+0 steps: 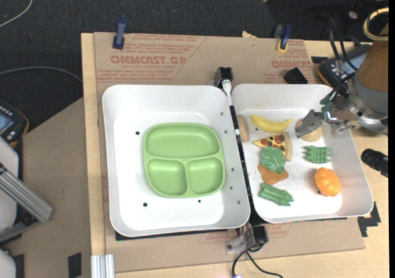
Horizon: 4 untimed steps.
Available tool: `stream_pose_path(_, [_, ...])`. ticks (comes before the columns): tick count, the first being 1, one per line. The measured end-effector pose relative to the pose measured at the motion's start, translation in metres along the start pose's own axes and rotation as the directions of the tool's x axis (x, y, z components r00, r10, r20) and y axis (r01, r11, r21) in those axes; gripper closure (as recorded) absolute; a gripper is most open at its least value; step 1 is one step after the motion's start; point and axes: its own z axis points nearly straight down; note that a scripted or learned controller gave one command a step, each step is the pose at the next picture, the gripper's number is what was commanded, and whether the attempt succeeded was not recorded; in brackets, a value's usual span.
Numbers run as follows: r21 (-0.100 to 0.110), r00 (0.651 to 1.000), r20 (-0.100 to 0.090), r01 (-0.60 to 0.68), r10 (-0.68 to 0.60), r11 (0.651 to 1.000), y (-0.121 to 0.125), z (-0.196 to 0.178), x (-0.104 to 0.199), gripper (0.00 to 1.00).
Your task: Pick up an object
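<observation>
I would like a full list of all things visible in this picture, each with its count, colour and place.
bins: 2, white, side by side on the bench
divided plate: 1, light green, middle of left bin
banana: 1, yellow, top of right bin
pizza slice: 1, yellow and red, below the banana
leafy piece: 1, green, on an orange-brown piece, centre of right bin
green vegetable pieces: 2, one at lower centre, one at right
orange item: 1, orange, lower right of right bin
clamps: 2, blue, top edge of board
arm: 1, grey, from the right
claw: 1, grey, over top of right bin
</observation>
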Motion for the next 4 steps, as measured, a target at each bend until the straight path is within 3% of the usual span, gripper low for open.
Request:
stream_pose_path(1, [-0.003, 1.000, 0.001, 0.001, -0.001, 1.000, 0.001, -0.011, 0.000, 1.00])
stream_pose_path(2, [0.006, 1.000, -0.003, -0.002, 0.002, 1.000, -0.068, -0.012, 0.020, 1.00])
stream_pose_path(3, [0.003, 1.000, 0.001, -0.005, 0.005, 1.000, -0.036, 0.081, -0.057, 1.00])
stream_pose_path(4, [0.003, 1.000, -0.004, 0.004, -0.004, 1.000, -0.065, 0.056, 0.012, 1.00])
